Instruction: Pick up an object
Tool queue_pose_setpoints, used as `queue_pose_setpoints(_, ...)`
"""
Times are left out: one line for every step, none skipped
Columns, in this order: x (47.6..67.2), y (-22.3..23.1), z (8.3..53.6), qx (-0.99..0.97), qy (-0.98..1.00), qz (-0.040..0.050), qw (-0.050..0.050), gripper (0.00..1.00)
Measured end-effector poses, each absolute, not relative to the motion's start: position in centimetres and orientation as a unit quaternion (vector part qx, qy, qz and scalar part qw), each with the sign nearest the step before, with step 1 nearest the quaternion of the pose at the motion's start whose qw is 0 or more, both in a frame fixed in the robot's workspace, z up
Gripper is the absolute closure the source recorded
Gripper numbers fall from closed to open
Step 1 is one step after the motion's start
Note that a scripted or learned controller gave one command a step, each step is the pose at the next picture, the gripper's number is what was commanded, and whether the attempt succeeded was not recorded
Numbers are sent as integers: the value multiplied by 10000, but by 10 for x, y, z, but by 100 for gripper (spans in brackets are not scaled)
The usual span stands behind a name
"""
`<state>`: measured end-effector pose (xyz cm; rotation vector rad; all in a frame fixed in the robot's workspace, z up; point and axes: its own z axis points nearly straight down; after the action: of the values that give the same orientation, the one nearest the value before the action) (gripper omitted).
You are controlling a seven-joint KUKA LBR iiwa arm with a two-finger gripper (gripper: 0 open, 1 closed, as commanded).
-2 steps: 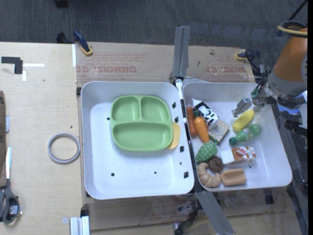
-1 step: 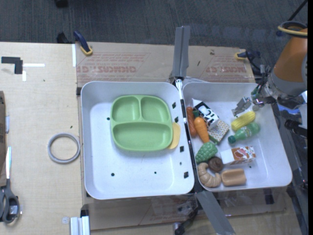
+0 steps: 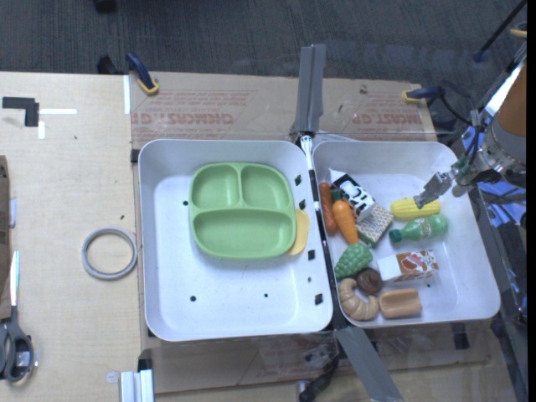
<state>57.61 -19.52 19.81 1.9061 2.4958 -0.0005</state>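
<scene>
Cardboard-covered bench (image 3: 67,166) with two white bins. Left bin (image 3: 159,258) holds a green divided plate (image 3: 243,210); right bin (image 3: 469,258) has the toy food pile. My gripper (image 3: 430,191) hangs just over the corn cob (image 3: 414,208), right beside the green bottle (image 3: 418,228). Can't tell how it's set or whether it touches the corn; nothing visibly held.
</scene>
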Motion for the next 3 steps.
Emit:
queue_pose_setpoints(595, -198, 97, 5948, 8038, 17, 55, 0)
queue_pose_setpoints(577, -140, 156, 5503, 8350, -2, 3, 0)
queue_pose_setpoints(583, -172, 99, 5204, 8539, 15, 78, 0)
